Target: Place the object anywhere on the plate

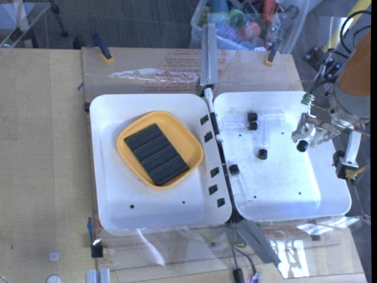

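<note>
Both shallow white plastic bins (112,214) are sitting side by side, divider between them; you're looking down on them in the camera view. Left bin is carrying the square yellow plate (131,155), and the dark ribbed rectangular slab (158,154) is already lying flat across its middle, tilted diagonally. Judging by that, the placement is looking done. Right bin (283,187) is showing a clear tube-like piece (263,128), hard to identify. Grey two-finger gripper (323,130) is hovering at that bin's right edge, well apart from the plate; you can't tell its finger state, nothing visible between them.
</note>
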Robot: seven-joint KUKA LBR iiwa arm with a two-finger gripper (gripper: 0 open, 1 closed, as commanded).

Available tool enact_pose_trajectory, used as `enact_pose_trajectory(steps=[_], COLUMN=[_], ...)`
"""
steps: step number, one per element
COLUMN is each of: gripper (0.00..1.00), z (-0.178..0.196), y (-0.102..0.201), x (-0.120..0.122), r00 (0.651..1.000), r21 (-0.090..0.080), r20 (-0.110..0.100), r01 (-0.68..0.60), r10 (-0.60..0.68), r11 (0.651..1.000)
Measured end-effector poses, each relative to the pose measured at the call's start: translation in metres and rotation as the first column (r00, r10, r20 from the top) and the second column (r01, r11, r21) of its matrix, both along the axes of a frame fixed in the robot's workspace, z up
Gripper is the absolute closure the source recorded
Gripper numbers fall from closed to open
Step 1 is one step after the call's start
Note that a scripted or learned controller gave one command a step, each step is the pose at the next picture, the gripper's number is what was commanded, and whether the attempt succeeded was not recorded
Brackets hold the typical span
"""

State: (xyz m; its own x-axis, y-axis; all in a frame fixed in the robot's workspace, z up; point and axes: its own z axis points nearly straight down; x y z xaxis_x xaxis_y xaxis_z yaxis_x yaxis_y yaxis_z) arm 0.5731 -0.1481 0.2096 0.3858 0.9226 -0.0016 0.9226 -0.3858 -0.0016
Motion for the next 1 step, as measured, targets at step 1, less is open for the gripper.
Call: enact_pose_trajectory(steps=[1], gripper=[0.0], z=[0.0002], y=[0.0], x=[0.0001], r00=[1.0], r21=[0.0], r20=[0.0], r01=[0.0], r10=[0.0], r11=[1.0])
